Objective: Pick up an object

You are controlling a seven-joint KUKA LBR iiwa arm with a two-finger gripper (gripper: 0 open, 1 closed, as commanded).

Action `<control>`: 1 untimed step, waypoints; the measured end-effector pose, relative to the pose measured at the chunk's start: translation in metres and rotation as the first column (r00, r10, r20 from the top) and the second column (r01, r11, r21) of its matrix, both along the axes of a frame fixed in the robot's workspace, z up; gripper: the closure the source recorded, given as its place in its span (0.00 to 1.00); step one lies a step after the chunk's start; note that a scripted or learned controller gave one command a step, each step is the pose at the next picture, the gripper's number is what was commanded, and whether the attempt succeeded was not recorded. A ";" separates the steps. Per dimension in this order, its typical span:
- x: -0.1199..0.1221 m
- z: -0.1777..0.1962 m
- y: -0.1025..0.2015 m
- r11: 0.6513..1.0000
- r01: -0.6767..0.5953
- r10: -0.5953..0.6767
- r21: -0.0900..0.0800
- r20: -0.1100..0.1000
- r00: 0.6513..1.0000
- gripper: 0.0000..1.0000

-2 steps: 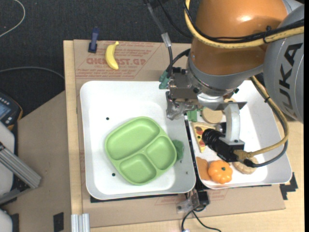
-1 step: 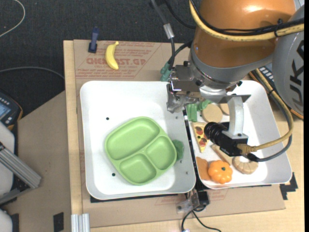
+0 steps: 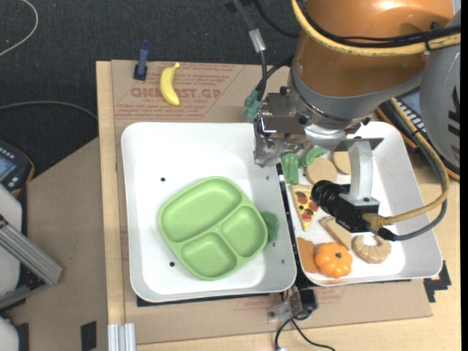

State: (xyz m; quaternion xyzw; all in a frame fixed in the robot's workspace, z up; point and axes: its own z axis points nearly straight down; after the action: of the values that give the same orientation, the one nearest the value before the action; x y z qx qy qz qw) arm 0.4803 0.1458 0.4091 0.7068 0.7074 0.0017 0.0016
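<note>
Just behind the pizza slice [image 3: 303, 208] hangs the gripper [image 3: 273, 154]; I cannot tell whether it is released or clenched. I'd take that slice: centre over it, keep off the pumpkin [image 3: 333, 260] in front of it, and descend squarely.

plate [image 3: 212, 227] pale green | pumpkin [image 3: 333, 259] orange | banana [image 3: 170, 84] yellow | pizza slice [image 3: 303, 207] yellow, red spots | left bin [image 3: 146, 167] white
</note>
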 end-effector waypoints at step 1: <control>-0.002 -0.079 -0.007 1.000 0.003 -0.003 -0.003 -0.015 1.000 1.00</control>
State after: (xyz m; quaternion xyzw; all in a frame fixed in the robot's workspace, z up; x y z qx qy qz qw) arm 0.4783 0.1390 0.3306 0.7079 0.7063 -0.0046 -0.0025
